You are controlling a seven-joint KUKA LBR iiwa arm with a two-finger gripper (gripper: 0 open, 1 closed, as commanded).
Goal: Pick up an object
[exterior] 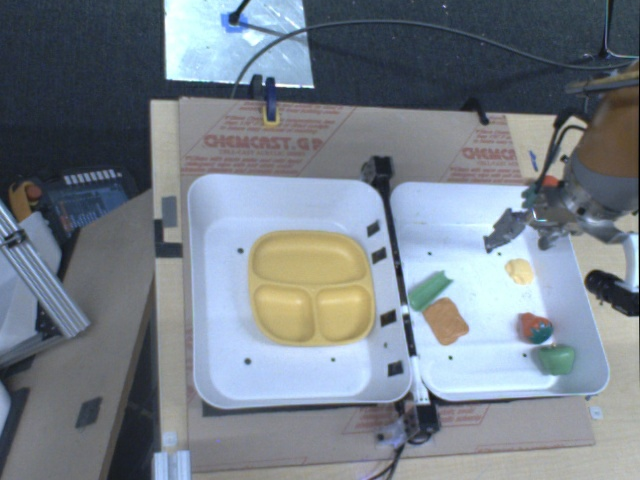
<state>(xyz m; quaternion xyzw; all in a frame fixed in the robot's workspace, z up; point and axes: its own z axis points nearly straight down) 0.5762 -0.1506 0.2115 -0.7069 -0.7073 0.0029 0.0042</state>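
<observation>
Camera view: small pale-yellow lumpy object (518, 270) lies loose on the right white bin's (440, 213) floor, so nothing is picked yet. At its 10 o'clock hangs the grey two-finger gripper (503, 230), near but apart; its fingers look parted with nothing between them, though they blur together. Grasp and lift remain. Most of the arm is cut off.

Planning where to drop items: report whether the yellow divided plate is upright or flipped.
Upright: the yellow divided plate lies flat in the left bin, its three hollow compartments facing up.
</observation>
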